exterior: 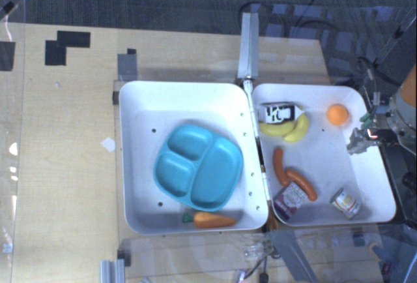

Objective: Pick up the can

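Two bins sit side by side; the can (345, 203) lies tilted at the right bin's (374, 174) five o'clock corner. At three o'clock, the gripper (362, 139) hovers over the rim, whether spread or closed I cannot tell.

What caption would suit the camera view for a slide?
Gripper at the right bin's right edge, can lying untouched near its front corner.
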Robot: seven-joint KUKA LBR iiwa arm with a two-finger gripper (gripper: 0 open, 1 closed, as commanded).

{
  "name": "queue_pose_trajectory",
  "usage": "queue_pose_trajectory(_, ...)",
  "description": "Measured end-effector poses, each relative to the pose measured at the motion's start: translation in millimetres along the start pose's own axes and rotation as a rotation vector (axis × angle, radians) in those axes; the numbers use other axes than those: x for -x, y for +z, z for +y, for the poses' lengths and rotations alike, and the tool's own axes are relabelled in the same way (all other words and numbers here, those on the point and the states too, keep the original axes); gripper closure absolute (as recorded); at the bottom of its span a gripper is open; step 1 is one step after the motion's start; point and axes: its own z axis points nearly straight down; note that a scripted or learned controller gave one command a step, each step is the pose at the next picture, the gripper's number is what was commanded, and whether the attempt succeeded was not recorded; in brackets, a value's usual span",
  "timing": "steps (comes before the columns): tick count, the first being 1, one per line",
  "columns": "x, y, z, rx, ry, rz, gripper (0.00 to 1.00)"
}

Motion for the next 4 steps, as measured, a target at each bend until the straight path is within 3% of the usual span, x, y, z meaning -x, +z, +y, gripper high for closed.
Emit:
queue_pose_trajectory(1,-66.7,16.6,-21.0,-0.005,0.174,0.002,1.00)
queue_pose_trajectory(2,-66.6,16.5,-21.0,-0.005,0.175,0.002,0.00)
queue_pose_trajectory(3,-80.3,122.9,-17.3,-0.006,0.323,0.002,0.00)
queue_pose_trajectory(4,-42.0,1.7,-22.7,-0.001,0.281,0.000,0.00)
